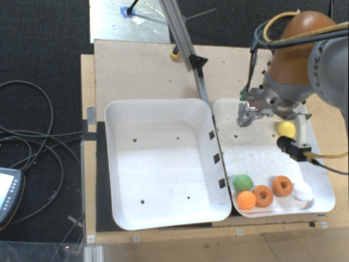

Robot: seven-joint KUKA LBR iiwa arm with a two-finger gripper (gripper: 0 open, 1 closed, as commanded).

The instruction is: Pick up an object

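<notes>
The left bin (158, 162) lies left of the jaws. Below them, along the right bin's (327, 201) near edge, sit a green ball (242, 182), orange ball (246, 200), two orange rings (263, 195) lying flat, and a white ball (302, 191). The jaws (246, 113) hang over the bin's far end; whether released or clenched, I cannot tell. A yellow ball (286, 128) sits just right of them.

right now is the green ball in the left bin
No, the green ball lies in the right bin, beside the orange ball.
</notes>
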